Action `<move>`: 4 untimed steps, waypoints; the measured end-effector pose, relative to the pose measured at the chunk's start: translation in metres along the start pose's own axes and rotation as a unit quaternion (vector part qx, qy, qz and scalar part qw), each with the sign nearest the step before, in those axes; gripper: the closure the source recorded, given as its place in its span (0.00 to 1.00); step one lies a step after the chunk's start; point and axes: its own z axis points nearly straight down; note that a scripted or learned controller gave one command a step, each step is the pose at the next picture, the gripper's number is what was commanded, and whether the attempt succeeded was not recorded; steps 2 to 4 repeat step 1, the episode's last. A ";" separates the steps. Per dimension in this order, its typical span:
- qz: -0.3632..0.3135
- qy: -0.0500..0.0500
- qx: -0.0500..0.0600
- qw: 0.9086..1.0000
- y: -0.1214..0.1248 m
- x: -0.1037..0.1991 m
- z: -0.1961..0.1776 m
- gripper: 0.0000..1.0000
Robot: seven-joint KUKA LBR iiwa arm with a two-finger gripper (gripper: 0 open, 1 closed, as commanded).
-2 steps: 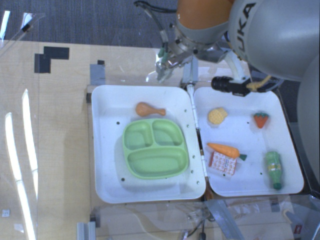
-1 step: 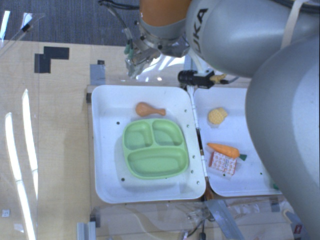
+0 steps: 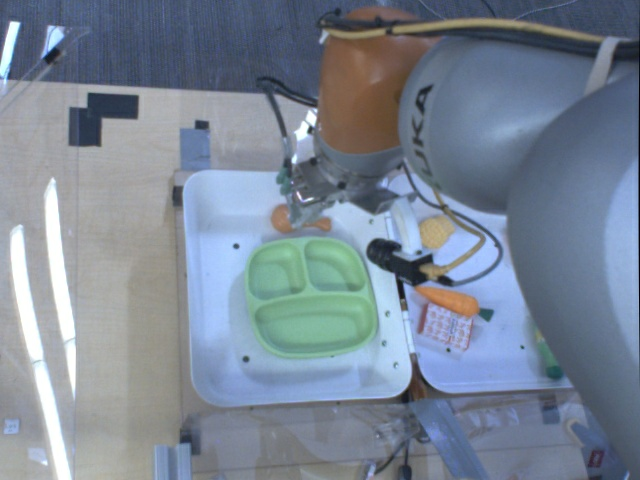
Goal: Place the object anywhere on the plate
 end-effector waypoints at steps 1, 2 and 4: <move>0.104 0.000 -0.001 0.995 -0.053 -0.018 0.105 1.00; 0.104 0.000 -0.001 0.995 -0.053 -0.018 0.105 1.00; 0.104 0.000 -0.001 0.995 -0.053 -0.018 0.105 1.00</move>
